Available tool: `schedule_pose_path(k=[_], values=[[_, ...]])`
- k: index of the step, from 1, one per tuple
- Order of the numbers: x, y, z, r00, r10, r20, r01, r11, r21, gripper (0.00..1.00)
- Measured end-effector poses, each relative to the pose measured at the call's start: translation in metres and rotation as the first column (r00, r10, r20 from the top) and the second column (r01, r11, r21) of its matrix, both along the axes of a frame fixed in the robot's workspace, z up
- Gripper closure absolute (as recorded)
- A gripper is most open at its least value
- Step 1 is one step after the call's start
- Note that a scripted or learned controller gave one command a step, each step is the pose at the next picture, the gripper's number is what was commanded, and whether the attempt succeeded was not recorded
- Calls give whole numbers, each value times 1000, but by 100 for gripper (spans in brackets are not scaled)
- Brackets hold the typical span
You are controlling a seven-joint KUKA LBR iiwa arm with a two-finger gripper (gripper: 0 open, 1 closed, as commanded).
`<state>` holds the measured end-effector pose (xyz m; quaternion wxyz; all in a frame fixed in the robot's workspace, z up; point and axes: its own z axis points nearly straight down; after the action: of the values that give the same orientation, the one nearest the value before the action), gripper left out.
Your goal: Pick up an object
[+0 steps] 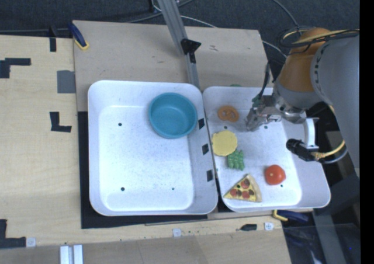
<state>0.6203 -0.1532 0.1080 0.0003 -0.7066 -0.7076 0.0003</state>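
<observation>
- Gripper (pixel 255 121) low in right bin (pixel 304 198), just right of orange disc (pixel 228 114); likely lining up a grab.
- Fingers' state: cannot tell.
- Yellow disc (pixel 224 142), greens (pixel 235 159), pizza (pixel 243 189), tomato (pixel 274 174) lie loose nearby.
- Blue bowl (pixel 172 115) in left bin (pixel 111 140).

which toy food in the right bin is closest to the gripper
The orange round piece, just left of the gripper; the others lie farther toward the bin's front.
</observation>
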Motion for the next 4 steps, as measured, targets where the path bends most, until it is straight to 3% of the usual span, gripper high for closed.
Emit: schedule_pose_path(k=[3,4], values=[[16,-16,155,1000,-1,5,1,1000,-1,100],[11,31,151,1000,2,0,-2,1000,1,100]])
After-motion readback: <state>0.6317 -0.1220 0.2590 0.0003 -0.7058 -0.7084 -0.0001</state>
